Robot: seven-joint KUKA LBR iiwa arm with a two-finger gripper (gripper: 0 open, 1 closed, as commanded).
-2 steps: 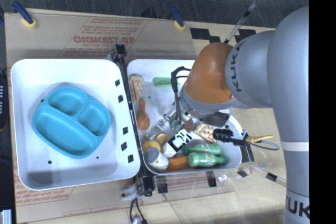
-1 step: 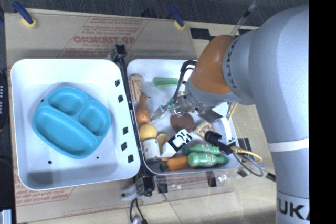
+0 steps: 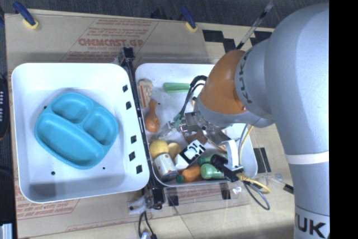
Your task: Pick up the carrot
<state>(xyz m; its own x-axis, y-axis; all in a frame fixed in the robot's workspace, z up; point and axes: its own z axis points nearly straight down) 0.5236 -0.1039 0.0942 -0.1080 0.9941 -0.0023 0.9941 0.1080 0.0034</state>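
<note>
The gripper [image 3: 196, 149] hangs low in the right bin [image 3: 168, 71]; the carrot [image 3: 191, 174] apparently lies ungrasped; finger state I cannot tell.

Blue tray [image 3: 76, 129] (left bin [image 3: 22, 120]), can [image 3: 164, 164].
</note>
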